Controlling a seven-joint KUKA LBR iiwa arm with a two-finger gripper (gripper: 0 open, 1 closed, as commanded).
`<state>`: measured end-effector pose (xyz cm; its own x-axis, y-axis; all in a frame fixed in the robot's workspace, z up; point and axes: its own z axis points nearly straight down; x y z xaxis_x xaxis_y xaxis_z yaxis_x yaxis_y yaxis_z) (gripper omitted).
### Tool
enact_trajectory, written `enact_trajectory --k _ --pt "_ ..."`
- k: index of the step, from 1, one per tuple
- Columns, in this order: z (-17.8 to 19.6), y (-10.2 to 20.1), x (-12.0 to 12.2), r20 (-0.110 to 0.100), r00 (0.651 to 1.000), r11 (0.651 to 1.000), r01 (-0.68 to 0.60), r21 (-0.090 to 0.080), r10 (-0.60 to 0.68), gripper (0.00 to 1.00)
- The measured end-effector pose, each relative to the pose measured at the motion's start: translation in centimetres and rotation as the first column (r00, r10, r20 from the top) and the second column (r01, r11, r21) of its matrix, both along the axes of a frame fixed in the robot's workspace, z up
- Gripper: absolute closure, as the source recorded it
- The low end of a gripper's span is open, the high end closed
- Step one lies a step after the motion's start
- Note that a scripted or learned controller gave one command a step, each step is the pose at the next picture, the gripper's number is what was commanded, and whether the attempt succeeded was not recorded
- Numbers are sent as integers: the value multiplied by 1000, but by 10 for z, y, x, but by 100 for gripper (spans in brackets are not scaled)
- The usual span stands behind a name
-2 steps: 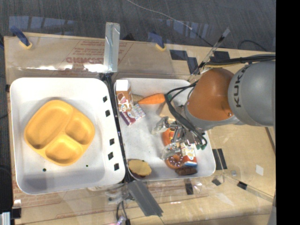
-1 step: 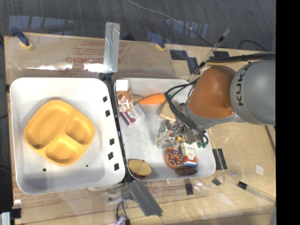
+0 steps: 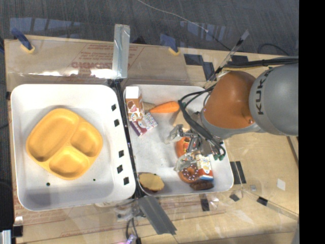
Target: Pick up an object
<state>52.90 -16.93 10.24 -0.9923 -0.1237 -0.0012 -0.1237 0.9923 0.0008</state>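
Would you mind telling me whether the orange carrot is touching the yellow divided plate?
Apart. The camera view shows the orange carrot in the right bin, the yellow divided plate in the left, bin walls between them.

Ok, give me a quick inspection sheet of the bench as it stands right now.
Surface: two white bins side by side, left bin and right bin, on a cardboard-covered bench.
Job's things: in the right bin, a carrot, a small carton, a snack packet, a cookie and a doughnut.
Clutter: a yellow divided tray in the left bin.
Hand: the hand is low over the right bin's right half; whether it grips anything is unclear.
Cables: black cables loop beside the wrist.
Surroundings: dark carpet beyond the bench.
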Motion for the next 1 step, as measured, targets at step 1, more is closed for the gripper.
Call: enact_trajectory --k 1 --pt "-8 -20 2 6 994 995 -105 -2 105 0"
